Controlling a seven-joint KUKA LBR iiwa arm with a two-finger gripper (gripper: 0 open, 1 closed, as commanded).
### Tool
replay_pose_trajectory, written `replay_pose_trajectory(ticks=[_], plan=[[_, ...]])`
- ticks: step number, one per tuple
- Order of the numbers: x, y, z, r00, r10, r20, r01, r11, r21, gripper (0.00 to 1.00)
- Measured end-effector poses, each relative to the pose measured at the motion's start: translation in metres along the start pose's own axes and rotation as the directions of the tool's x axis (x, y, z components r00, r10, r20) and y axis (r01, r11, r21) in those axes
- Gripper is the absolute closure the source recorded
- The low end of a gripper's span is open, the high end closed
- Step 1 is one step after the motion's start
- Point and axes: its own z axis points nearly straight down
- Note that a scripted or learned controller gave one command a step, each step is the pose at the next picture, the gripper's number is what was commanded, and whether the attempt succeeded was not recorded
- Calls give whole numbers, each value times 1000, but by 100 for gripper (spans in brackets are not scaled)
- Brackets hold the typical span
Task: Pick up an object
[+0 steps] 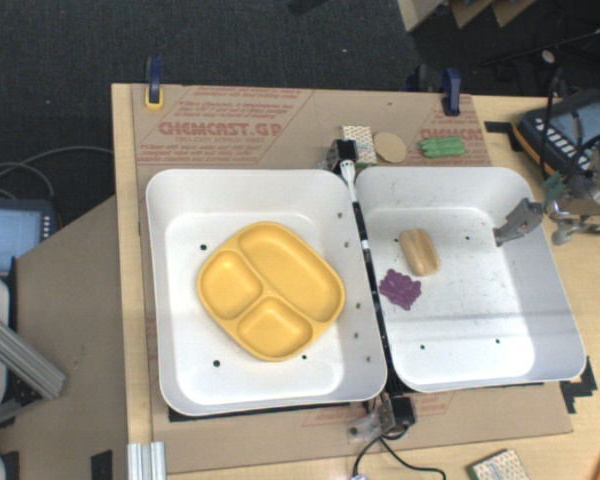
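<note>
Two shallow white bins side by side on cardboard-covered bench. Left bin [170, 268]: yellow divided plate [270, 290], three compartments, lying flat near centre, rotated at a slant to bin walls. Right bin [540, 338]: tan bread-roll-shaped obj [418, 251] towards upper left of floor, purple grape-like cluster [400, 289] just below and left of it, near but apart; both close to divider between bins. Rest of right-bin floor lightly scuffed. Gripper [517, 222] at right bin's upper right wall, grey, seen partly at frame's right; well apart from roll and cluster, nothing visible in it. Finger spacing: cannot tell, too small and partly cut off. Outside bins, on cardboard [230, 128] behind them: round tan disc [390, 147], green obj [441, 147] beside it to the right, small patterned tag [357, 134] to the left. Blue clamps at back edge, one left [155, 80], one right [450, 90]. Cable [380, 448] trailing off bench front.
</note>
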Motion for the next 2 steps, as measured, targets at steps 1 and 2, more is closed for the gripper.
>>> replay_pose_trajectory(ticks=[1, 2], plan=[[70, 21, 62, 1000, -5, -3, 6, 1000, 5, 0], [69, 8, 177, 1000, 2, -2, -2, 1000, 3, 0]])
